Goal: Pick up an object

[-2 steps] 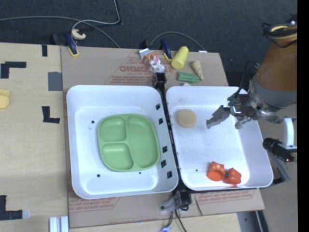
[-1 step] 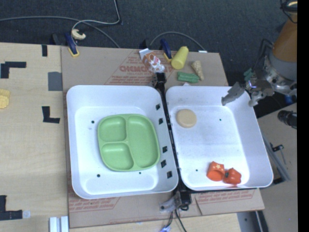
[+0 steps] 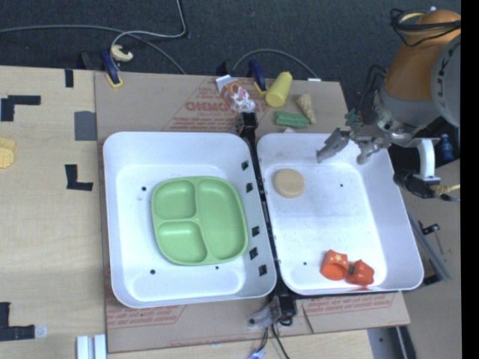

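In the right bin (image 3: 389, 223) a round tan cookie-like piece (image 3: 288, 183) lies near the upper left corner. A red pepper-like toy (image 3: 347, 268) rests near the bin's front right. My gripper (image 3: 347, 151) hovers over the bin's back right part, its two fingers spread apart with nothing between them. It stands to the right of the tan piece and well behind the red toy.
The left bin (image 3: 127, 200) holds a green divided plate (image 3: 199, 220). Behind the bins on the cardboard lie a yellow cylinder (image 3: 278, 89), a green piece (image 3: 290, 120), a tan piece (image 3: 305, 107) and a small packet (image 3: 236, 93). Cables run at the back.
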